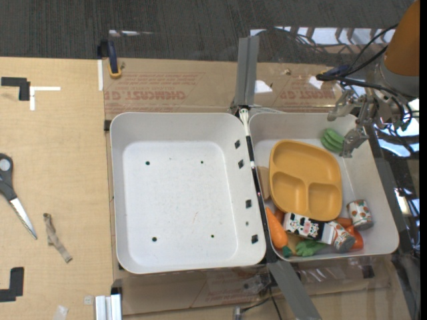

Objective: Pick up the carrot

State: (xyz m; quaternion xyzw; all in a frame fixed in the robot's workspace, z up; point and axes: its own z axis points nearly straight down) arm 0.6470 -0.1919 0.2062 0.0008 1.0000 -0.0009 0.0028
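Orange tapered carrot (pixel 275 227), near-left corner of right white bin (pixel 383 199); metal claw (pixel 352 137) well apart at far side, grip state indeterminable.

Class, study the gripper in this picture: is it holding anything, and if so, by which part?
Nothing is held. The gripper hangs over the back of the right bin, beside a green item, with nothing between its fingers. The carrot lies at the bin's front left.

Yellow divided tray (pixel 305 179) in the right bin (pixel 380 179), green toy (pixel 331 139) at its far corner, small cans (pixel 359 212) near, left bin (pixel 177 185), scissors (pixel 13 195) on the desk (pixel 53 145)
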